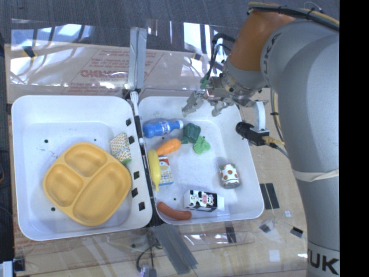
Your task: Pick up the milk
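Two white bins (34,224) hold one milk (203,201), one bottle (161,128), one sausage (173,212); claw (203,105) spread, gripping nothing.

left bin (23,154): tray (86,182) centre, small carton (120,147) at its upper right | right bin (242,206): bottle (162,127) upper left, milk (202,200) lower centre, can (229,175) right

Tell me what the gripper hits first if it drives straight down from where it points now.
Most likely bare floor of the right bin, near its back wall. The gripper hangs open above that spot; the blue bottle and green toy sit just beside the line. Depth is unclear.
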